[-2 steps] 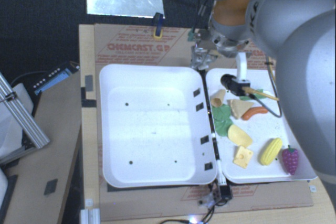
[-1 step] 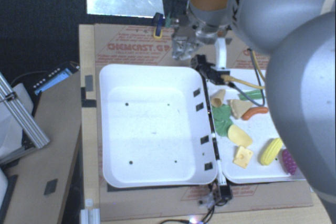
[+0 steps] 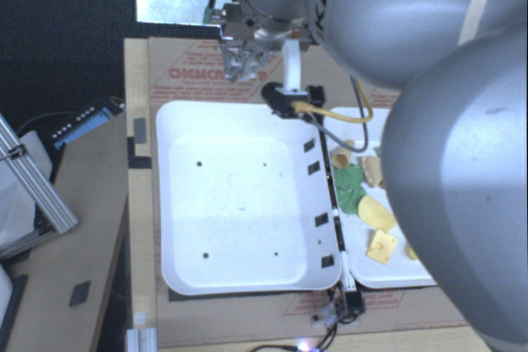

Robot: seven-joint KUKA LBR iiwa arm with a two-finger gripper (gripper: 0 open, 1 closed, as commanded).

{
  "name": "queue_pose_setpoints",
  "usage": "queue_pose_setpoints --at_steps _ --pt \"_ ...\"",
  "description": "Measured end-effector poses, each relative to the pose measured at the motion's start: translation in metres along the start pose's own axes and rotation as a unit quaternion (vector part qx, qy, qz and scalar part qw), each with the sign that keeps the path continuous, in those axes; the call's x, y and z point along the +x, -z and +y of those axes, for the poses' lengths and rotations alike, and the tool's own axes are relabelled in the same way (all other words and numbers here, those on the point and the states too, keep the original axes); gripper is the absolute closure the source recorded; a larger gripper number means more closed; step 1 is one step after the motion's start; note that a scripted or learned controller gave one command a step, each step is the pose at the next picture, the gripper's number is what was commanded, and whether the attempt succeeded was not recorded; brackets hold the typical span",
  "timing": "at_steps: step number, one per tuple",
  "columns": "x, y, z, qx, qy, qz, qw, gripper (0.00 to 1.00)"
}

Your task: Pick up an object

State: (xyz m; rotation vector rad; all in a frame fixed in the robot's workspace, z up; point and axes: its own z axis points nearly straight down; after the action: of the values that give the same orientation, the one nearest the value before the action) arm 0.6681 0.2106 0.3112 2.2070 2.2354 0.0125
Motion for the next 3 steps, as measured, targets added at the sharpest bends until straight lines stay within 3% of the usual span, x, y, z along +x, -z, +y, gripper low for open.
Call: queue_pose_setpoints --at_steps 1,2,3 --pt "-0.017 0.057 0.001 -0.001 -0.005 -0.001 1.0000 1.00" --pt "0.027 0.107 0.001 -0.001 -0.003 -0.001 1.0000 1.00" --pt "-0.029 0.097 -0.001 0.003 -0.008 -0.003 1.0000 1.00"
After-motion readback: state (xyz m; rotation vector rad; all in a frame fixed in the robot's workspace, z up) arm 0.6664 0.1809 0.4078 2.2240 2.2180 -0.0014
